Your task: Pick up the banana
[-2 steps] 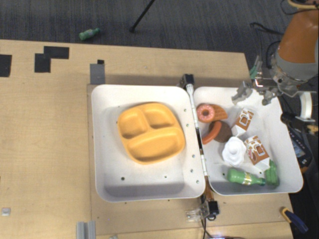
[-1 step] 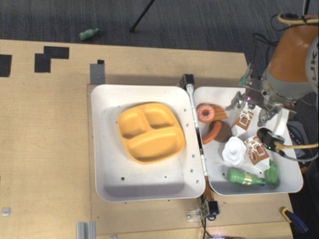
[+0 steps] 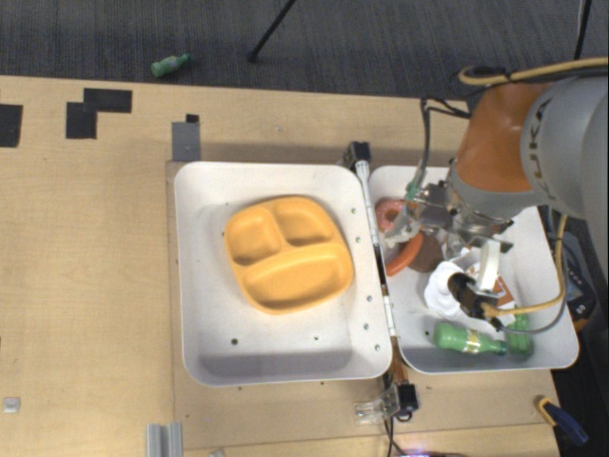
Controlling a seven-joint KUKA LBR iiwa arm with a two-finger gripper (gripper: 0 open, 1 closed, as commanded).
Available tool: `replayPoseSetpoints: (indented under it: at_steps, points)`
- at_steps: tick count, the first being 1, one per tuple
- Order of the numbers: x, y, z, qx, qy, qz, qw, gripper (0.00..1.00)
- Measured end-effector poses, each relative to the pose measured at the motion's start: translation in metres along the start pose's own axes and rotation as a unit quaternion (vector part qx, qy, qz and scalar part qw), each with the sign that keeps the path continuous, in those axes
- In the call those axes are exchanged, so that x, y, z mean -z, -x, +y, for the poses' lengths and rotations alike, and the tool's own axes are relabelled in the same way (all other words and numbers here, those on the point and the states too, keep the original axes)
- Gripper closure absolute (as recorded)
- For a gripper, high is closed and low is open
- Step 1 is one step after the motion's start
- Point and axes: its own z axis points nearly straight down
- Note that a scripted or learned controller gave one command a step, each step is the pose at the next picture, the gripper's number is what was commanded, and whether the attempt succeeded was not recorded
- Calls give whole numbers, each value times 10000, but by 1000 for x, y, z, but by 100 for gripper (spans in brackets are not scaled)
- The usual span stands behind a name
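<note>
The arm is a thick, rounded casing of pale grey with a smooth finish, and a broad orange band wraps it just above the wrist. Below the band sits a cluster of dull metal fittings and brackets, with a white part lower down. Thin black cables loop beside the wrist, and a yellow cable curves under it.

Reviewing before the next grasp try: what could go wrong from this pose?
1. The right white bin is crowded: the green plastic bottle, a white crumpled item and an orange-red piece lie close together, so a wrong pick is likely.
2. The grey arm's gripper hides what lies under it.
</note>
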Motion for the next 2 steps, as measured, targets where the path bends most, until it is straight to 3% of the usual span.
replayPoseSetpoints:
  at_steps: [1, 2]
  points:
    - [57, -38, -66, 1765, 12, 1, 9843, 0]
    - [0, -45, -82, 3537, 17, -3, 9354, 0]
